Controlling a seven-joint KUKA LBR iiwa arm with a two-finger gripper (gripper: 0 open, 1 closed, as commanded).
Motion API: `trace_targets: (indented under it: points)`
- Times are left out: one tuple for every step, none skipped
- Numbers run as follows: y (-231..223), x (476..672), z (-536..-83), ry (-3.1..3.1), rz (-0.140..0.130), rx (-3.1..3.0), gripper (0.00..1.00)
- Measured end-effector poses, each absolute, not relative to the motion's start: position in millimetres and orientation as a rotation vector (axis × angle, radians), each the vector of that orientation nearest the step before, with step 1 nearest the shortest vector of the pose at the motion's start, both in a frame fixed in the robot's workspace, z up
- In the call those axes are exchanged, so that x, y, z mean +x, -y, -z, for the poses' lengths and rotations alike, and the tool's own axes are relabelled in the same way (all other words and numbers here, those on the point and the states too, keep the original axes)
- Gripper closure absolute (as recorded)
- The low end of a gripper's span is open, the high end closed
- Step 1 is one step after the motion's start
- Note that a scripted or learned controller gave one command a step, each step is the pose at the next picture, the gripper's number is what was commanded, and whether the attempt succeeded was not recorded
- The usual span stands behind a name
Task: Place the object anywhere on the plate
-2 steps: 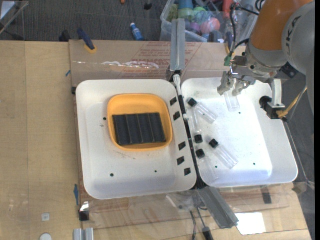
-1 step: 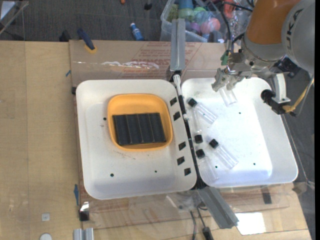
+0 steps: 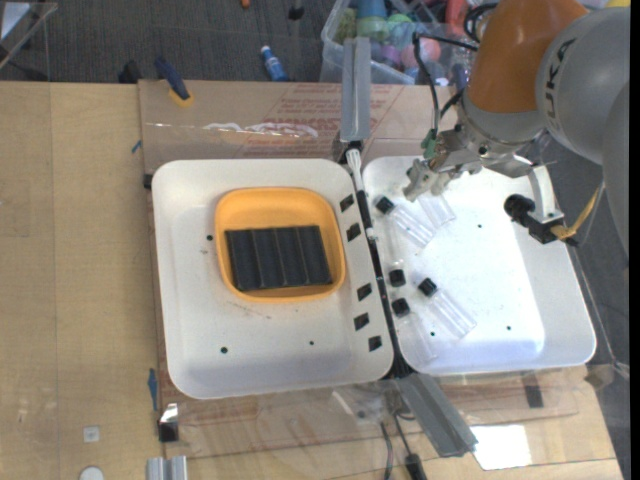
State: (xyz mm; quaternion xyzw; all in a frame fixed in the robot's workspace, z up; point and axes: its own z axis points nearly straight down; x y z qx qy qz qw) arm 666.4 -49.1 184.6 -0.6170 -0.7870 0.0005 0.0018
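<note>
Orange plate point(image 3: 281, 205) in the left bin already has the black block point(image 3: 277, 258) on it, so basically done, and the gripper point(image 3: 418, 185) hovers at 2 o'clock, fingers unclear.

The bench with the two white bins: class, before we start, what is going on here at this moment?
A grey robot arm reaches in from the right, its pincer over the back of the right bin. In the left bin lies an orange plate, and a dark ridged block already rests on it. Clear, hard-to-see pieces lie in the right bin. Whether the pincer holds anything cannot be told from this view.
</note>
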Motion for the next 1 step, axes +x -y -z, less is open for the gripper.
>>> trace_targets:
  points:
    - [18.4,667.4,-211.1,2.531,0.004,-1.867,1.0]
